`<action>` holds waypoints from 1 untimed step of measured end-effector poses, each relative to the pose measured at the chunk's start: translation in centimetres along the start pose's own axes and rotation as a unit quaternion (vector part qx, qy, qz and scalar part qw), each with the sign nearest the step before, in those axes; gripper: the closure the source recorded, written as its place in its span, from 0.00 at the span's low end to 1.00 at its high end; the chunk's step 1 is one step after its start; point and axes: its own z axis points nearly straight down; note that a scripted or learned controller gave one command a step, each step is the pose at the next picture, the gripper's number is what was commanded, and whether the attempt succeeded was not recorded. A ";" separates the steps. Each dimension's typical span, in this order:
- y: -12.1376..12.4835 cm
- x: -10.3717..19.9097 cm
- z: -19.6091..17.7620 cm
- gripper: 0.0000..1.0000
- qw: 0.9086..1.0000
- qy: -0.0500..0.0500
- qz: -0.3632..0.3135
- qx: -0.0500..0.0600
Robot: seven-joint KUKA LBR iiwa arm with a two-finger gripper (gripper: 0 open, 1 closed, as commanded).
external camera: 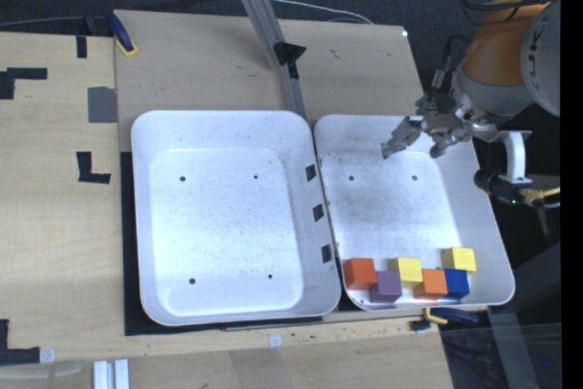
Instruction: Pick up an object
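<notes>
The arm (537, 32) is grey with a broad orange band above the wrist, thin black cables looping beside that band, and a dark metal end effector (415, 144) ending in two slim grey fingers (397, 144).

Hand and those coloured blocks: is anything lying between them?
No. In the camera view, only bare white bin floor lies between the hand and the blocks.

You are looking at two bins sitting side by side: the left bin (155, 196) and the right bin (383, 196). A cluster of blocks (410, 276) is lying along the right bin's near edge. The gripper (414, 146) is hanging over that bin's far end, well apart from the blocks.
</notes>
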 end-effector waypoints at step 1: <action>1.6 4.5 4.3 0.00 1.000 0.001 -0.002 0.002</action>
